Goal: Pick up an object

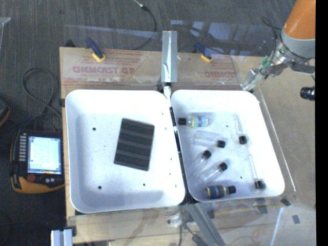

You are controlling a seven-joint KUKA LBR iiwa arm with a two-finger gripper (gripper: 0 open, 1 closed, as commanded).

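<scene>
A black ribbed rectangular pad (134, 144) lies flat near the middle of the left bin (77, 137). The right bin (266, 137) holds several small black-capped vials. Among them are one with a bluish label (195, 121), a clear one (209, 137), a dark amber one (220, 190) near the front wall, and two thin tubes (240, 129) (254, 173) on the right side. My gripper (253, 80) hangs off the arm at the upper right, above the far right corner of the right bin and well away from every vial. Nothing shows in its grasp.
A metal strip (169, 60) stands behind the gap between the bins. Two clamps (95, 49) (203, 53) hold the board at the back. A teach pendant (38, 160) and cables lie on the floor to the left. The orange band of the arm (302, 14) fills the top right corner.
</scene>
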